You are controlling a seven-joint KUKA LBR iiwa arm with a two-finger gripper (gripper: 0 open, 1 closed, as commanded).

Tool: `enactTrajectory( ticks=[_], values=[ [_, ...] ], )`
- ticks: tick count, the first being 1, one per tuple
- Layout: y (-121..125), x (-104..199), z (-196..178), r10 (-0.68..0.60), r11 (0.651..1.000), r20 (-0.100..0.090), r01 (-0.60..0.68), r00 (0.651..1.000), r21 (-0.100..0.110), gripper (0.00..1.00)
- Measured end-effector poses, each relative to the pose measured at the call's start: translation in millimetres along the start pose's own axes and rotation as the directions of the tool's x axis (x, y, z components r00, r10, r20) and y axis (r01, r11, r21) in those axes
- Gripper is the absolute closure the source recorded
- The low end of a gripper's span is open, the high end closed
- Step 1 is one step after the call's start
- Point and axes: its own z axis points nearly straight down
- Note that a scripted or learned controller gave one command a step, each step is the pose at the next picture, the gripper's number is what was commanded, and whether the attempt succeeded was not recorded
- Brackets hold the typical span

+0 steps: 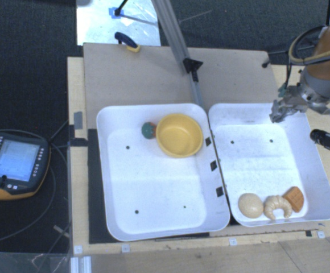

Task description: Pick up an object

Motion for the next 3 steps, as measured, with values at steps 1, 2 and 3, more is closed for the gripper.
enactTrajectory(
  ticks=[1, 2, 3],
  values=[
    [1, 0, -50, 0.0, 1.0, 0.0, 0.0, 1.0, 0.0, 1.0],
    [-25, 51, -60, -0.003, 1.0, -0.002, 0.003, 1.0, 0.003, 1.0],
    [-41, 90, -65, -0.002, 1.0, -0.002, 0.002, 1.0, 0.004, 1.0]
  ],
)
